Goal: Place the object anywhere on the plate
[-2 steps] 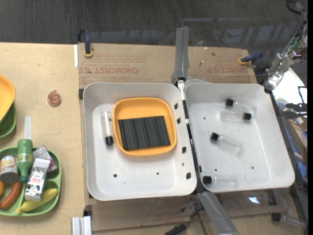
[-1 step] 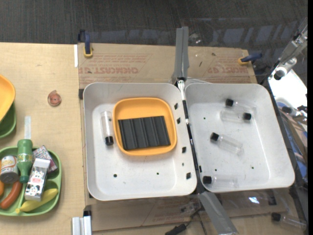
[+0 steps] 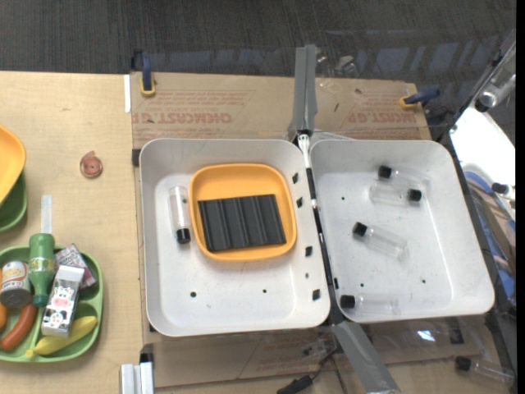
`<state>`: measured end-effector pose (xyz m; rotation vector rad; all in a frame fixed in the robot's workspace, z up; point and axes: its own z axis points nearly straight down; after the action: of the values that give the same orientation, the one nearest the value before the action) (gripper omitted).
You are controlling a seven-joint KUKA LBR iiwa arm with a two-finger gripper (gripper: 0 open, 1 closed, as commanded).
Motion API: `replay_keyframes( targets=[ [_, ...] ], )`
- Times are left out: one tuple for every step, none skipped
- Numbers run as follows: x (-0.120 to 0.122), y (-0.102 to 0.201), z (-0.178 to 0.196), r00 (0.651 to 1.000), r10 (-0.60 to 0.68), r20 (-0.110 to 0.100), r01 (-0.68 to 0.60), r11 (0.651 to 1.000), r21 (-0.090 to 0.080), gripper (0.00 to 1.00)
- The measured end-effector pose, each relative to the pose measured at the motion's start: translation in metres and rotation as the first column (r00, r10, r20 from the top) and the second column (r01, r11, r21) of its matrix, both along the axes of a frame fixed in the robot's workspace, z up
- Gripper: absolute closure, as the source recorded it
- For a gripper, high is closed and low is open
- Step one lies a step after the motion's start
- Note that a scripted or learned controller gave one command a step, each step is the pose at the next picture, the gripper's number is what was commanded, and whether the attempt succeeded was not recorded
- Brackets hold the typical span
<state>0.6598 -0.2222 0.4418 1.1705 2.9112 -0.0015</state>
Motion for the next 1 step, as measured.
replay_keyframes(
  targets=[
    [0.0, 0.0, 0.0, 1.0, 0.0, 0.0, 0.0, 1.0, 0.0, 0.0]
  ],
)
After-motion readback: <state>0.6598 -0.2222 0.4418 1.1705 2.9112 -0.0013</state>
